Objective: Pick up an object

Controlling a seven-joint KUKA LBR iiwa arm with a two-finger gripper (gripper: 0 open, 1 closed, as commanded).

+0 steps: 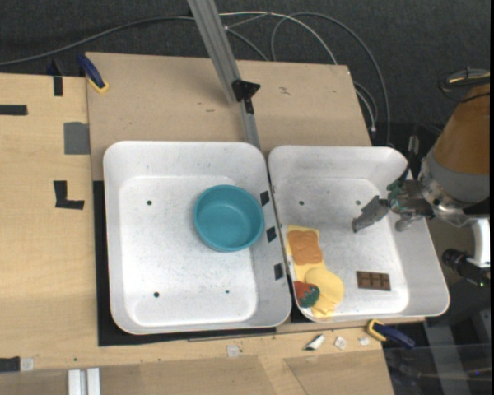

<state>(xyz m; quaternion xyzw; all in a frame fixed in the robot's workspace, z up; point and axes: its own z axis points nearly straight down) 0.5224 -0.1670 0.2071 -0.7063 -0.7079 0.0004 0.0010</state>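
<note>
Two white bins sit side by side: the left bin (132, 179) holds a teal bowl (228, 217), the right bin (346, 159) holds an orange-yellow toy cluster (313, 274) by its left wall and a brown chocolate bar (373, 281) near the front. The gripper (379, 212) hovers over the right bin's right side, apart from all items, nothing between its fingers; spread or closed, cannot tell.

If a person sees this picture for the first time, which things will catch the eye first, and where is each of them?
The blue bowl stands out most; it sits alone toward the right side of the left bin. Next come the yellow and orange soft items piled against the left wall of the right bin, with a small brown chocolate bar lying apart near that bin's front right. The gripper reaches in over the right bin from the right.
</note>
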